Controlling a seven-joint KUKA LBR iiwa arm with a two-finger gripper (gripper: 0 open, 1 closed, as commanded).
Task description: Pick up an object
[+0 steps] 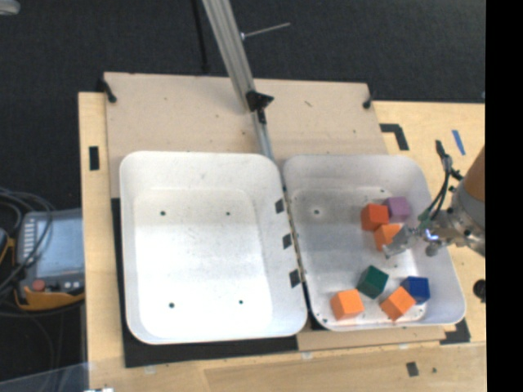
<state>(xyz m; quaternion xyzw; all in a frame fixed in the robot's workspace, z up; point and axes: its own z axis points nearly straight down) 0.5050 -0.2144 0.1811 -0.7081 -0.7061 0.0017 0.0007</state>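
Two shallow white bins on a wooden bench: the left bin point(204, 243) holds no blocks, the right bin point(327, 186) holds all of them. Blocks, seven counted: four orange, one purple, one green, one blue. One orange block point(375, 216) sits touching the purple block point(399, 208) near the far right of the bin; a second orange block point(386, 234) lies just below them, right at the tip of the gripper point(402, 242). The green block point(373, 282) lies nearer the front, with a third orange block point(347, 304) to its front left, and the blue block point(417, 287) touching the fourth orange block point(398, 302) to its right. Step in hand, as judged: approach and descent onto the second orange block, nothing lifted yet. Finger state: cannot be told, the tips being too small and blurred against the block. Next move calls for fingers straddling that one block, clear of the orange and purple pair just behind it, then closing squarely before lifting.
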